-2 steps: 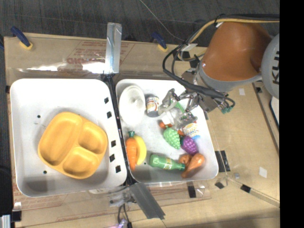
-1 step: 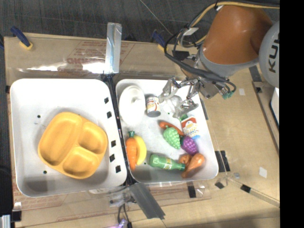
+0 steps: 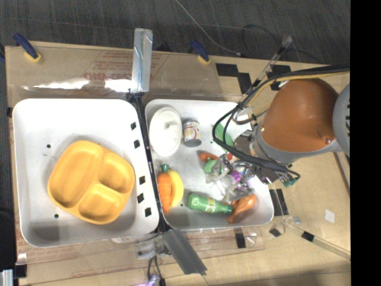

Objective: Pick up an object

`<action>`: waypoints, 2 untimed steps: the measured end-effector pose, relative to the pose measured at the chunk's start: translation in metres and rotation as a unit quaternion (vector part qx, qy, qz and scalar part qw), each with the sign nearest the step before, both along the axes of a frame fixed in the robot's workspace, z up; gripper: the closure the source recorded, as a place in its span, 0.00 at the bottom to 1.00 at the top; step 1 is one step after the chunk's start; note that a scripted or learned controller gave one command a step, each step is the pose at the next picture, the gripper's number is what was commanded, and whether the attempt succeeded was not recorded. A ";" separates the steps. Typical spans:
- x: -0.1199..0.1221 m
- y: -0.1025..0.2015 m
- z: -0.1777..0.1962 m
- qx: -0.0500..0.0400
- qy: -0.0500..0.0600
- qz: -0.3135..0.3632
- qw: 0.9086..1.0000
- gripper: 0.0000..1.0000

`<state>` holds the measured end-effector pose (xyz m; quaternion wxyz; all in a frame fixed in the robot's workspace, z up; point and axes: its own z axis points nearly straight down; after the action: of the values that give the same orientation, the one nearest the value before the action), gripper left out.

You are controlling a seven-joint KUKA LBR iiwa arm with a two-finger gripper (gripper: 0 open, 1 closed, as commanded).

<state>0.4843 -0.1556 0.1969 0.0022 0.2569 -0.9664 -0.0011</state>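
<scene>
Two shallow white bins [image 3: 24, 159] sit on the surface. The right one crowds a white lidded cup [image 3: 165, 130], small tin [image 3: 191, 131], green bottle [image 3: 208, 204], carrot [image 3: 164, 189] and banana [image 3: 176, 186] beside the claw [image 3: 233, 173], whose state cannot be told.

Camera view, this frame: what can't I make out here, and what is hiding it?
- Tool: whether it is open or shut, or grips anything; the orange band covers it from above.
- Right bin: its right wall, behind the arm.
- Clutter under the tool: a clear, shiny tangle, too small to name.
- Can: label too small to read.
- Green thing: mostly behind cables.
</scene>
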 end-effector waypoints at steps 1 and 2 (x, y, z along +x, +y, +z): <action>0.031 0.033 0.046 -0.001 -0.004 0.051 0.999 1.00; 0.032 0.034 0.056 -0.001 -0.005 0.052 0.999 1.00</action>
<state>0.5161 -0.1220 0.2532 -0.0027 0.3071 -0.9517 0.0013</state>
